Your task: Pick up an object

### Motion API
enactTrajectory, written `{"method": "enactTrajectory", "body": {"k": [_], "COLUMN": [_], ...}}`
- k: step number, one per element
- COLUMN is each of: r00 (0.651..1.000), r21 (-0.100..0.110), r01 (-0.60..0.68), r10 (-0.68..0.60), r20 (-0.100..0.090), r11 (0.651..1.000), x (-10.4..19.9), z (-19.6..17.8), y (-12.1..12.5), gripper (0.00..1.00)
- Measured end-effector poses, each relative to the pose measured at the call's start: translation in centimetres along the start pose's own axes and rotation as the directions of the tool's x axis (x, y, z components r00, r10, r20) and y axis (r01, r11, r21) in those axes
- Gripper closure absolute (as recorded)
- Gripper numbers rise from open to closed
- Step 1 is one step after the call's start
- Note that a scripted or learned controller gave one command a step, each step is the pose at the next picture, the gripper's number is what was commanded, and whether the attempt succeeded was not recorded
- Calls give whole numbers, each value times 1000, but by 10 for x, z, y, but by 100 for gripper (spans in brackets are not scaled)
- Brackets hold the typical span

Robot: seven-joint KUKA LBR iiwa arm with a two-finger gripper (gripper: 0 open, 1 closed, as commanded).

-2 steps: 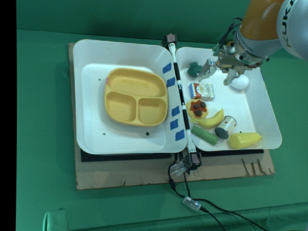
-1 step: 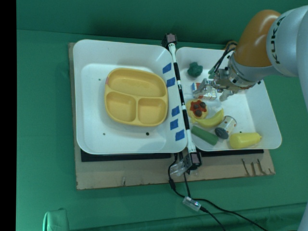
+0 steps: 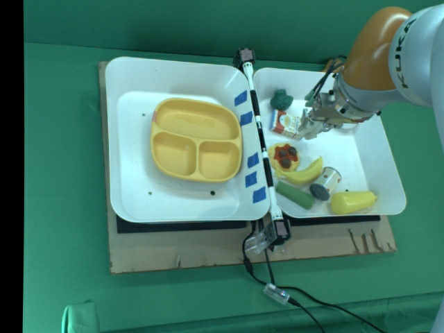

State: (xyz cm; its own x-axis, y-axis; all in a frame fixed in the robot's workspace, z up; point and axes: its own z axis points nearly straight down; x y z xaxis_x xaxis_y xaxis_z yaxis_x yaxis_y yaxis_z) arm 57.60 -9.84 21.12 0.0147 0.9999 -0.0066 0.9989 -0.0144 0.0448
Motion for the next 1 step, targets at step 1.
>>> {"method": "enactTrajectory", "body": {"k": [1], "r00": [1000], "r21": [0], "r01": [0], "r10": [0], "r20": [0], "r11": [1000], "x": [0], "z": [0], "y": [0], "gripper": [0]}}
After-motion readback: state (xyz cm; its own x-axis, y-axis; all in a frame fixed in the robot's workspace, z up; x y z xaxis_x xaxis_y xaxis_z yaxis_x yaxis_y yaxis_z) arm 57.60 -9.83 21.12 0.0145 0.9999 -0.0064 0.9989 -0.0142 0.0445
